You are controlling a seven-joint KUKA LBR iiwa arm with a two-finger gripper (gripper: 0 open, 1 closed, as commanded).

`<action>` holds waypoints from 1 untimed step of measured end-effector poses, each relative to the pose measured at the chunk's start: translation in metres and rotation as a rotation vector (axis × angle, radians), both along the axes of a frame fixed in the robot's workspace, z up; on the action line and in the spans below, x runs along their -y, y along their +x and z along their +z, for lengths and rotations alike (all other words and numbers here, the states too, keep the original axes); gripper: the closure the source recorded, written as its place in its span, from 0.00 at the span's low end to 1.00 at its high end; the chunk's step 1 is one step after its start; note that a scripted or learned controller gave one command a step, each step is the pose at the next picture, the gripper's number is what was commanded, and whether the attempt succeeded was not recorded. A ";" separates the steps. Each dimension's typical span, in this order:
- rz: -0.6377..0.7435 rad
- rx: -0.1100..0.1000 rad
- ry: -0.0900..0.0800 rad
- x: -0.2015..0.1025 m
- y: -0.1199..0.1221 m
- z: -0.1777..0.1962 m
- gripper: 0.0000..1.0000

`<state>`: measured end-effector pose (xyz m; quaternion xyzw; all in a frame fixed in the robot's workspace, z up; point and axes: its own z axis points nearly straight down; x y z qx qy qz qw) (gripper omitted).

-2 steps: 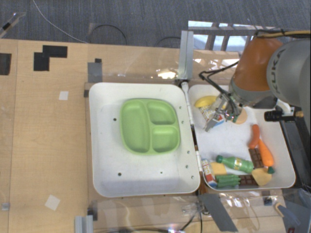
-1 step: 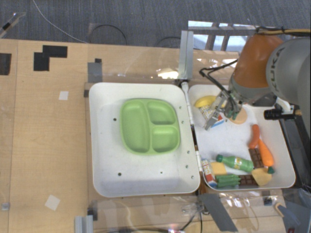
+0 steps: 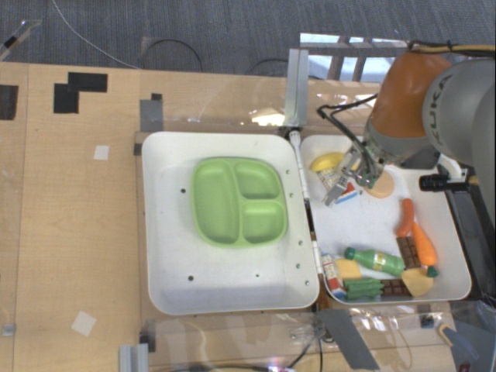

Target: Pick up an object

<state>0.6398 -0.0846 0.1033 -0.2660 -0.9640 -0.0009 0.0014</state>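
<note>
- the arm [image 3: 434, 99] reaches in from the right and hangs over the back of the right bin [image 3: 457, 281].
- the gripper [image 3: 346, 183] points down and left toward the bin's back left corner; whether it is spread or pressed together cannot be told from this slant.
- a yellow banana [image 3: 325, 162] lies just left of the gripper tip, near the bin's back wall.
- a small red, white and blue packet [image 3: 345, 196] lies right under the tip; whether it is touched cannot be told.
- a tan round disc [image 3: 381, 185] lies just right of the gripper.
- well apart, at the front of the bin, lie an orange carrot [image 3: 415, 235], a green bottle [image 3: 377, 260] with a yellow label, a chocolate bar [image 3: 406, 248] and a green block [image 3: 363, 288].
- no writing on any label can be read.
- the left bin [image 3: 170, 285] holds a green divided plate [image 3: 236, 201].
</note>
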 end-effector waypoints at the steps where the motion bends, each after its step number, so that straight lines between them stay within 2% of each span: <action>1: -0.197 -0.002 0.007 -0.006 0.002 0.000 0.00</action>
